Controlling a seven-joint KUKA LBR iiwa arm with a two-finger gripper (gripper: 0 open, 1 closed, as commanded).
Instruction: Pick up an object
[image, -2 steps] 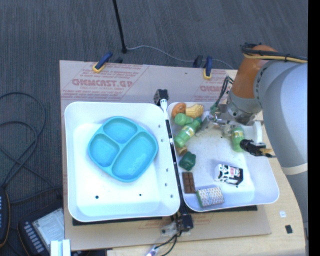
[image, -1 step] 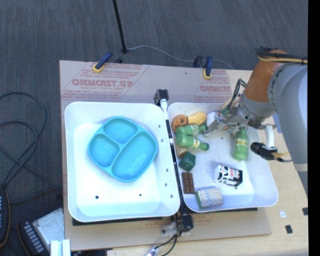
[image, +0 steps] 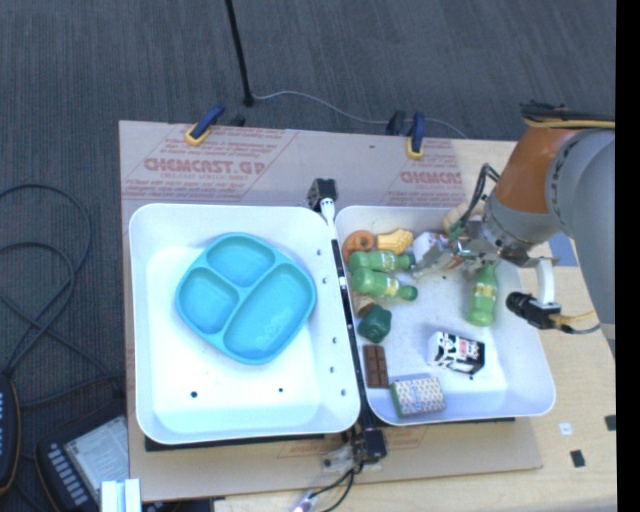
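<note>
The gripper hangs low in the right bin, its fingers spread and grasping nothing, just beside two green bottles lying left of it. Another green bottle lies below the wrist. The left bin carries a blue divided plate.

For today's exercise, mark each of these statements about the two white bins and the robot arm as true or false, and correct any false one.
1. A blue divided plate lies in the left bin. True.
2. The small objects are gathered in the left bin. False: they lie in the right bin, among them a green bottle and a black-and-white cow-patterned object.
3. The arm's tool is over the right bin. True.
4. The plate has five compartments. False: it has three.
5. A brown chocolate-like bar lies near the right bin's left wall. True.
</note>
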